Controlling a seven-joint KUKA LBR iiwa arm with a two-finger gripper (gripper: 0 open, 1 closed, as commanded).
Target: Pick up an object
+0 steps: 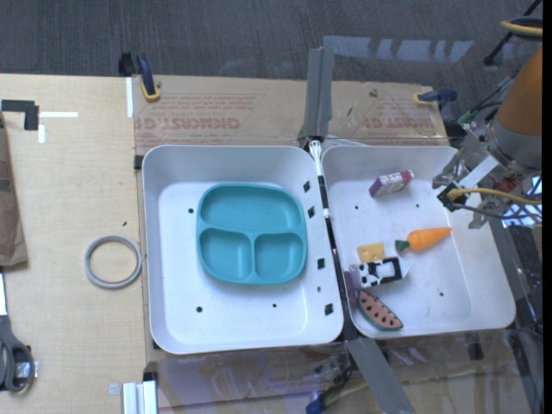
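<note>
My gripper [464, 178] hangs over the far right side of the right bin [448, 313], coming in from the right edge of the view. Nothing shows in its grasp. In that bin lie a small pink box [391, 182] at the back, left of the gripper, and an orange carrot [427, 238] just in front of the gripper. Further left and forward are a yellow cheese piece [371, 252], a black-and-white toy [380, 272] and a watermelon slice [378, 310] at the front left corner.
The left bin [168, 317] holds a teal divided plate [253, 233]. On the wooden bench to the left lie a tape ring [113, 260], scissors [13, 365] and a brown bag [9, 197]. A grey post [316, 93] stands behind the bins.
</note>
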